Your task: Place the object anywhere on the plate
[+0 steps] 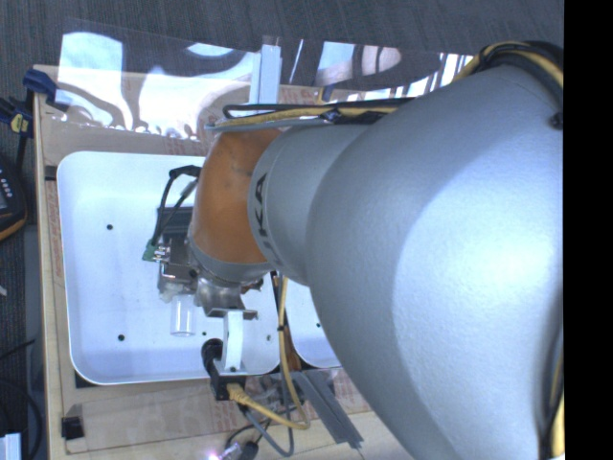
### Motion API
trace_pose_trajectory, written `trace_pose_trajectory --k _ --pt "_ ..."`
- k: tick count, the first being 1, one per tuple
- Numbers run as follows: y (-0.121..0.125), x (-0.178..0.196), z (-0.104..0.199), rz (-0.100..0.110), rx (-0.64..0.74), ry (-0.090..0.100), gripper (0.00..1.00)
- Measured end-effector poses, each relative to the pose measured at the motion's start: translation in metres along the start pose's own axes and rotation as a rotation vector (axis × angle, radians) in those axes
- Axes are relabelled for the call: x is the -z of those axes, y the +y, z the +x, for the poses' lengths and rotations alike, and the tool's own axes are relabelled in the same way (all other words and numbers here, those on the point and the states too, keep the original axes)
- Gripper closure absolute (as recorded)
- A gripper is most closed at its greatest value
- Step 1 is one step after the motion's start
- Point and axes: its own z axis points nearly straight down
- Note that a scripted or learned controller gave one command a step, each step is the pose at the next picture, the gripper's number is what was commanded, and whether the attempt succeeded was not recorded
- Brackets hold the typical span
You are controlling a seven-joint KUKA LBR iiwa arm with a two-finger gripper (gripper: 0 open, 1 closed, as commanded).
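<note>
My gripper [181, 316] hangs low over the left white bin [86, 257], near the middle of its right half. Its small body and green circuit board [159, 247] sit just under the orange wrist band [225, 204]. The thick grey arm [412, 257] fills the right and centre of the camera view. It hides nearly all of the right bin [314, 345] and the right side of the left bin, so whatever lies there is out of sight. I see nothing gripped below the gripper.
The left bin's bare white floor stretches left of the gripper, marked by a few small dark dots [109, 226]. A clear panel [163, 84] stands along the back. Loose cables [259, 412] lie on the wooden bench front.
</note>
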Motion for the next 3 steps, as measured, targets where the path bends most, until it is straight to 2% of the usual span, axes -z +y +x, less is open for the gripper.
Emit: trace_pose_trajectory --k 1,2,3 --pt "0.061 0.012 -0.032 0.001 -0.234 0.001 1.0" --pt "0.016 -0.081 0.054 0.006 -0.251 -0.002 1.0" --pt "-0.001 -0.054 -0.003 0.002 0.402 0.001 1.0"
